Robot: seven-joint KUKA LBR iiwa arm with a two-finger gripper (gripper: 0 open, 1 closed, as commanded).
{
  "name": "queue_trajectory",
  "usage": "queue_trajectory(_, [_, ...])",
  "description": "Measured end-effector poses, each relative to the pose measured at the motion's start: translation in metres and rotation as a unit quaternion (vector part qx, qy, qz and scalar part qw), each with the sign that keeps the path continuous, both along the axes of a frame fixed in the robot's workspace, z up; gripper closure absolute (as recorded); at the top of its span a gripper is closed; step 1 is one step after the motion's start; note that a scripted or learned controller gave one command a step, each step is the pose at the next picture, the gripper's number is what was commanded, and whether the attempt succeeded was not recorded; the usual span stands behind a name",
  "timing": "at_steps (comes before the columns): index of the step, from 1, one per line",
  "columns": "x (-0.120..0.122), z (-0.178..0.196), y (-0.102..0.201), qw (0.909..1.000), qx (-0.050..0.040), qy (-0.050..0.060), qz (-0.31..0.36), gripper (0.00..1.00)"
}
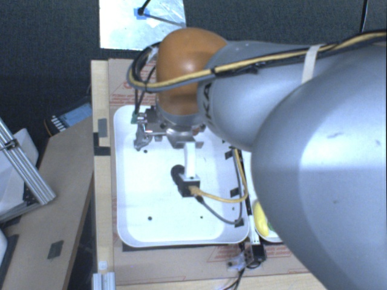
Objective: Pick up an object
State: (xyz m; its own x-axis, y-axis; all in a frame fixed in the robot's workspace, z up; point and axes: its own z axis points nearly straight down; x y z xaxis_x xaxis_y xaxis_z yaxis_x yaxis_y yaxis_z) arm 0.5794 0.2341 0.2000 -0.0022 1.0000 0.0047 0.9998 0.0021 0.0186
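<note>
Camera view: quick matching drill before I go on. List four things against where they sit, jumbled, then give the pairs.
Things:
1 orange band
2 yellow object
3 metal rail
4 shiny sheet

Places:
A far left edge
B top of the picture
C over the white bin's far end
D beside that bin, under the arm

Pairs: 1-C, 2-D, 3-A, 4-B.

The shallow white plastic bin [151, 225] is sitting on the pale wooden table [103, 192]. The grey robot arm [314, 138] is stretching across it from the right, its end effector [141, 139] hanging over the bin's far left corner. A small rounded yellow object [261, 220] is lying just right of the bin, under the arm.
</note>
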Motion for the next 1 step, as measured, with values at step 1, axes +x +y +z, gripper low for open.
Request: queue_trajectory(1, [-0.0704, 0.1451, 0.0016, 1.0000, 0.0014, 0.004, 0.002, 0.00])
